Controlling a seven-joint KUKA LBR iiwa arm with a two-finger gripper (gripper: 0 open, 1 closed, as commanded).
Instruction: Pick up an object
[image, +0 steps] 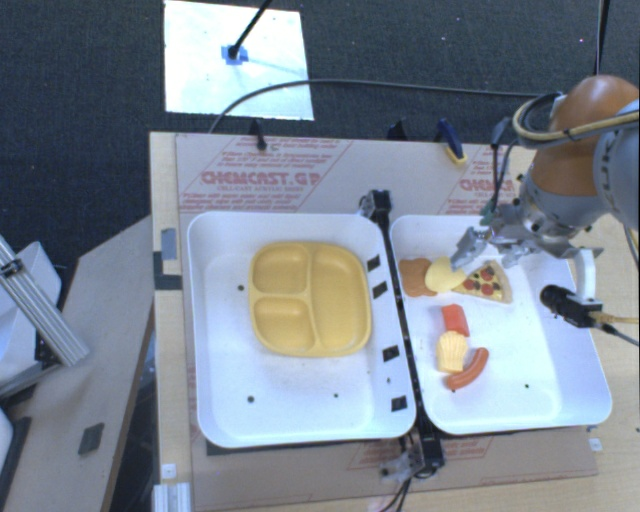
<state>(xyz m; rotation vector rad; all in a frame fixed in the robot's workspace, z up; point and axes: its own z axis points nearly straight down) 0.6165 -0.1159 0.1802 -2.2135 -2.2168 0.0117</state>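
**Gripper low over the right bin's toy food**

Camera view: the arm enters from the right, and its gripper (468, 250) hangs at the far end of the right bin (575, 395). One metal finger (466, 246) points down at a yellow piece (441, 274); whether the fingers are apart or together cannot be told, as the wrist hides them. Just beside lie a brown cookie (412, 277) and a pizza slice (489, 281). Nearer sit an orange block (455, 319), a yellow shell (452, 351) and a sausage (467, 369). The left bin (225, 410) holds a yellow divided plate (309, 298).
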